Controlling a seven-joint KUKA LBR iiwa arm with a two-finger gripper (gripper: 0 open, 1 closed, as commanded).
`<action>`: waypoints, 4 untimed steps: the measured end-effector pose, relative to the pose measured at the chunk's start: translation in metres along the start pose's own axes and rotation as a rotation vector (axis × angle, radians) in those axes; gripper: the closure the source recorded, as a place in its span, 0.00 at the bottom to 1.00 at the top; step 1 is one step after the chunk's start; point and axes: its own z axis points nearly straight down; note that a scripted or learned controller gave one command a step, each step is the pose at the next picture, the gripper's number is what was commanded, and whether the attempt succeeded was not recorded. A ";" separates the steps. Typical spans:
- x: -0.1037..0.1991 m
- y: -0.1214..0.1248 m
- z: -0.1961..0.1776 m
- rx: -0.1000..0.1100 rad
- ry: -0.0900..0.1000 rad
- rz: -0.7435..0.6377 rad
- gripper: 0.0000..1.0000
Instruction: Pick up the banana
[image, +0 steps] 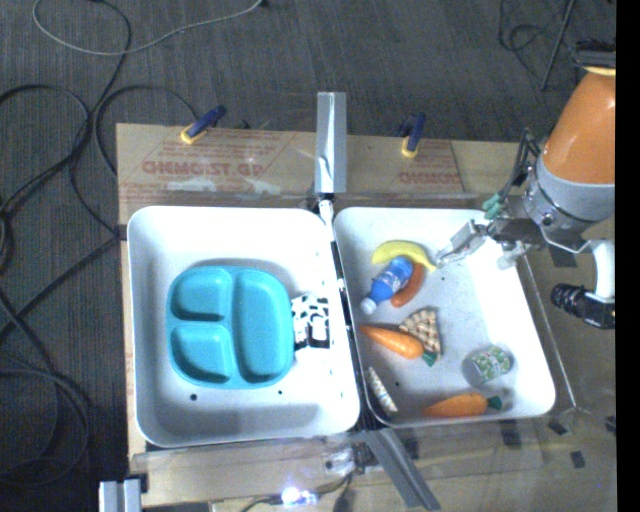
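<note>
Closest to us in the right bin (540, 350), at about five o'clock, lies a smooth orange carrot (458, 405), with a round greenish can (488, 364) just above it. In the middle sit another carrot (393, 342) and a bumpy waffle-like piece (422, 328). Farther back, at about eleven o'clock, the banana (400, 253) curves yellow and smooth, touching a small blue bottle (388, 282) that leans on it. The tool (462, 243) hangs just to the banana's right, likely lined up to grab it; I cannot tell how wide it is, and it holds nothing. The left bin (150, 300) holds a shiny blue tray (230, 325) with three dips.
</note>
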 end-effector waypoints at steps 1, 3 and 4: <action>0.021 0.051 0.112 0.002 -0.001 0.067 0.00; 0.037 0.044 0.117 0.002 -0.002 0.046 0.00; 0.006 0.103 0.193 -0.009 -0.002 0.100 0.00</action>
